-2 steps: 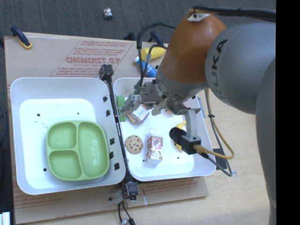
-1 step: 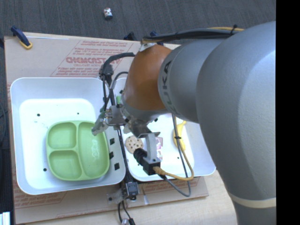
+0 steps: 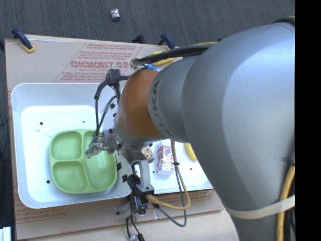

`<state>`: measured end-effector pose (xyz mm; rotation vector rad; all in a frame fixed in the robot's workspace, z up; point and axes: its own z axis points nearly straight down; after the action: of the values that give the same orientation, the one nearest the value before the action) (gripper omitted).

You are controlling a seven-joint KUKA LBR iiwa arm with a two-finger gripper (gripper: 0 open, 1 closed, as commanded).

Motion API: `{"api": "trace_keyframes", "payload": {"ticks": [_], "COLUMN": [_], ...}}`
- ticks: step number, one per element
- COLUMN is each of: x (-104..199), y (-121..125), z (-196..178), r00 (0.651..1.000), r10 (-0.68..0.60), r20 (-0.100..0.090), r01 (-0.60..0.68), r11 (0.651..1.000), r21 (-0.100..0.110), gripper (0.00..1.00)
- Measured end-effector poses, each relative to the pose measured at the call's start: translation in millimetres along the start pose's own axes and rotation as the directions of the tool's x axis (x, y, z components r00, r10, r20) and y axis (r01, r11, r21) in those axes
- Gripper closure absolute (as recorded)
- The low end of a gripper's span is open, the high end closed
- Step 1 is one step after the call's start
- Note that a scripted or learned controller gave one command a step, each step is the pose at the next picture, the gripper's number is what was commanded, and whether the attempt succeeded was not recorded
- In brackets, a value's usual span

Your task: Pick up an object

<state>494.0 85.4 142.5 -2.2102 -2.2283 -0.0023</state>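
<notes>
Sitting in 2 bins [image 3: 30, 104]: 1 green tray [image 3: 75, 169], 1 carton [image 3: 164, 160].

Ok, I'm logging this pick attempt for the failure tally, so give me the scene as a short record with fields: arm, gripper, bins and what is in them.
arm: grey with orange band, reaching in from the right and covering much of the right bin
gripper: over the right edge of the green plate
grasp: cannot tell
left bin: white, holds a green divided plate
right bin: small brown and white carton, yellow object mostly hidden by the arm
</notes>
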Motion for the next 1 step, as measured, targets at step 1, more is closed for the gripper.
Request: {"api": "trace_keyframes", "payload": {"ticks": [1], "x": [17.5], "y": [-10.0], "z": [37.1], "r00": [1.0], "r10": [0.001], "r20": [0.0], "r01": [-0.001], "r11": [1.0], "r21": [-0.013], "gripper": [0.0]}}
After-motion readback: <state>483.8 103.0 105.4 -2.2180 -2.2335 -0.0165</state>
